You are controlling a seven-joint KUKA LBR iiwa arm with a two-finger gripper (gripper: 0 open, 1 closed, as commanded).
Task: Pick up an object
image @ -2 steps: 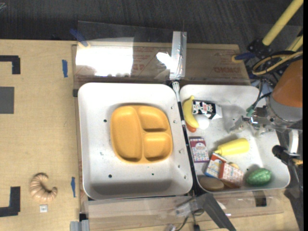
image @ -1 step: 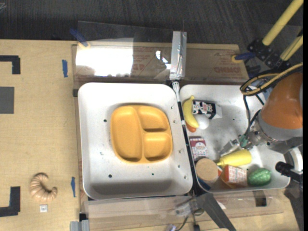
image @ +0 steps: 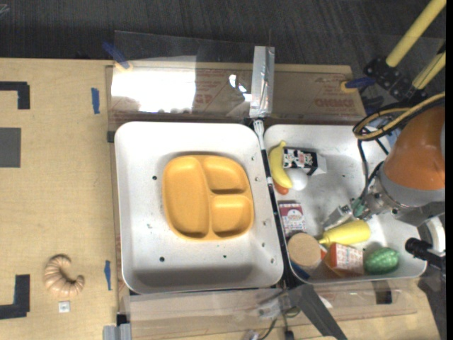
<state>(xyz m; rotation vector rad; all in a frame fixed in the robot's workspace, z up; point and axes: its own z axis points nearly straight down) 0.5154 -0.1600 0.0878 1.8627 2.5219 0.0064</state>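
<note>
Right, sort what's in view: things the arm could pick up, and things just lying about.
For the job: gripper, banana, yellow bottle, green ball, round wooden block, red packet.

Lying about: yellow divided tray, croissant toy, blue tape.

1. The scene is evenly and brightly lit from above.
2. Strong glare is seen on the clear plastic sheet (image: 187, 91) behind the bins, where detail is washed out.
3. Soft, short shadows are cast inside the left bin (image: 138, 190) along its walls.
4. Slight softness is noted overall; the dark carpet (image: 212, 6) is rendered dim and grainy.
</note>
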